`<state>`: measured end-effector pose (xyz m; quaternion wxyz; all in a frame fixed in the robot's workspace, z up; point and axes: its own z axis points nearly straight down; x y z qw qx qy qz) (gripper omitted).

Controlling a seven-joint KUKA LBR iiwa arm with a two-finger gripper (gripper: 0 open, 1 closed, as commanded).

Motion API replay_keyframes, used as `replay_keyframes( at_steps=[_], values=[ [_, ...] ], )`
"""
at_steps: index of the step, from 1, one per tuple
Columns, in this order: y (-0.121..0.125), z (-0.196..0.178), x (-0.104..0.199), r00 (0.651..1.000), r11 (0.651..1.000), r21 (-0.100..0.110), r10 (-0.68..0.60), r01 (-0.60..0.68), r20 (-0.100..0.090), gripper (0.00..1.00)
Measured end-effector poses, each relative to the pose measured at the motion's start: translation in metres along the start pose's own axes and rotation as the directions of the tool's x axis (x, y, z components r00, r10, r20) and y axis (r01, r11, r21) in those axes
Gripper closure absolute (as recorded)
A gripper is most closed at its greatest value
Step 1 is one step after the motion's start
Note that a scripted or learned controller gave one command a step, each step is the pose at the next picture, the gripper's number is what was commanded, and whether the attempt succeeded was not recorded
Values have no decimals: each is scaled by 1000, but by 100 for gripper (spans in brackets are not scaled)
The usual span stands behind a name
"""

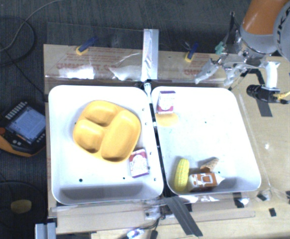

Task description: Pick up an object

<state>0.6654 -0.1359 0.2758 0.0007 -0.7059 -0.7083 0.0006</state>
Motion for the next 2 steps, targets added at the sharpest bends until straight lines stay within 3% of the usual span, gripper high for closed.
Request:
replay_keyframes(
  at_steps=[1, 2],
  values=[
    [0, 0, 0, 1000, 1000, 0, 0, 0, 0, 0],
    [3, -64, -12, 986, 986, 0, -164, 164, 5, 0]
  ],
)
